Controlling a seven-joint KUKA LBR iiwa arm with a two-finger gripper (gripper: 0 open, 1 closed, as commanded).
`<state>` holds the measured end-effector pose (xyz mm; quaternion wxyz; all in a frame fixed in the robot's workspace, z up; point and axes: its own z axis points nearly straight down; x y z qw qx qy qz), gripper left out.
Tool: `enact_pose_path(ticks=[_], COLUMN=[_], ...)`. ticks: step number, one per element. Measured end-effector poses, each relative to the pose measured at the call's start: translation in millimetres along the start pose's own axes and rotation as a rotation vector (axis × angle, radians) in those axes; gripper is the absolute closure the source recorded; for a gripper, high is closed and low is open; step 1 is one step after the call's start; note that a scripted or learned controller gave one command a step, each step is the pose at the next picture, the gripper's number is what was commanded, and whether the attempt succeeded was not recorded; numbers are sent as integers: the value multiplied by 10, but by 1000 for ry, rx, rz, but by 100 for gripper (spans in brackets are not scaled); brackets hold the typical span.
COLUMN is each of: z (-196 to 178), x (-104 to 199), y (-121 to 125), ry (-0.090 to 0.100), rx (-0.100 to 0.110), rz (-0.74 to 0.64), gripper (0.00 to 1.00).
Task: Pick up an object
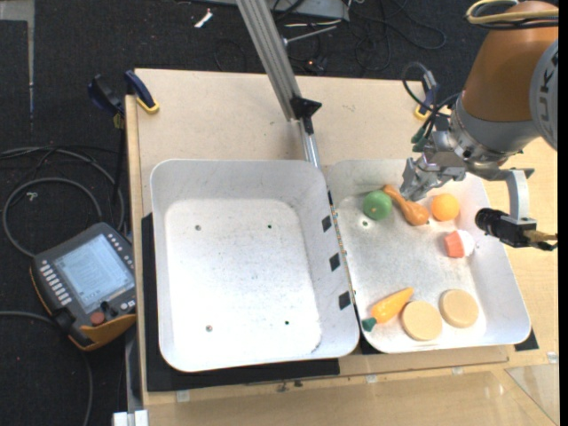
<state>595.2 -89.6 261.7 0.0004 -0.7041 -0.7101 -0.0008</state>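
Over the far end of the right bin [497, 278], the end effector [419, 183], hanging from the grey arm [506, 69] with its orange band, low above the white floor. Impossible to tell how it is set, or whether anything is caught in it, at this slant. Just beside the end effector, on the near side, a small orange drumstick-shaped toy [406, 206], lying tilted on the bin floor; whether touching or only close, not clear. To the left of that toy and touching or nearly so, a green round fruit [377, 204]. To the right of the end effector, an orange ball [445, 207], and a little nearer the front, a pink block [457, 243]. Well apart from the end effector, toward the bin's front edge, a toy carrot [389, 306] with a green tip, then two pale round discs [422, 319] side by side. Left of all this, the second bin [177, 185], rim against rim with the right one. Beyond the left bin, off the desk [213, 105], a handheld control pendant [84, 282] on the dark floor.
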Motion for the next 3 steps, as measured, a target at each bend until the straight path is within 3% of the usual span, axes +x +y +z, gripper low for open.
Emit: enact_pose_path(ticks=[3], z=[132], x=[1663], y=[-26], ry=[1], rx=[3], rz=[0], gripper=[100])
